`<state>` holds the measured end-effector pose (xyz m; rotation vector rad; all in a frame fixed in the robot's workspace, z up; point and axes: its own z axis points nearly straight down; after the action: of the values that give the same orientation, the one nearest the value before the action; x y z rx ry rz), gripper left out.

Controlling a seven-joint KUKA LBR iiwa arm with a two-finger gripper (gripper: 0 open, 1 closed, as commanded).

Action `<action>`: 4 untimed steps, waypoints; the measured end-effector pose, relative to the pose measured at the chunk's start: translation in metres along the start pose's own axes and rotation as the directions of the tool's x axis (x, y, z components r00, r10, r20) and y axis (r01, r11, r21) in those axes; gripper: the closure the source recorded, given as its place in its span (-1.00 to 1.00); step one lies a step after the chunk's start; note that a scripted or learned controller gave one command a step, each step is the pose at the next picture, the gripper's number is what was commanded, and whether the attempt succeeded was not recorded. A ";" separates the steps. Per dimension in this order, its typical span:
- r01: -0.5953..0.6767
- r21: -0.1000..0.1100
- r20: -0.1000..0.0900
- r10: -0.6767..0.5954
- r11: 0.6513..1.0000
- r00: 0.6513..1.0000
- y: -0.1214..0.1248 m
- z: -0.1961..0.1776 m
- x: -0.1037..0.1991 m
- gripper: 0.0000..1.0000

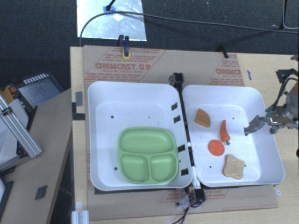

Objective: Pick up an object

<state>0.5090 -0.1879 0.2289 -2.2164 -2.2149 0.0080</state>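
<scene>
- The grey metal gripper reaches in from the right, over the right edge of the right white bin. I cannot tell how its fingers stand.
- In that bin lie four small things: a tan wedge-shaped piece, a thin orange-red piece, a round red slice and a pale toast-shaped piece.
- The orange-red piece is nearest the gripper, but not touching it.
- The left white bin holds a green plastic plate with three sections.
</scene>
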 end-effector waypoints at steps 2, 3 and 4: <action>0.002 -0.008 0.002 -0.002 1.000 1.000 0.001 0.036 0.003 -1.00; 0.002 -0.008 0.001 -0.002 1.000 1.000 -0.003 0.079 0.004 -1.00; 0.002 -0.008 0.001 -0.002 1.000 1.000 0.001 0.124 -0.002 -1.00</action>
<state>0.5086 -0.1893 0.1053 -2.2192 -2.2214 0.0009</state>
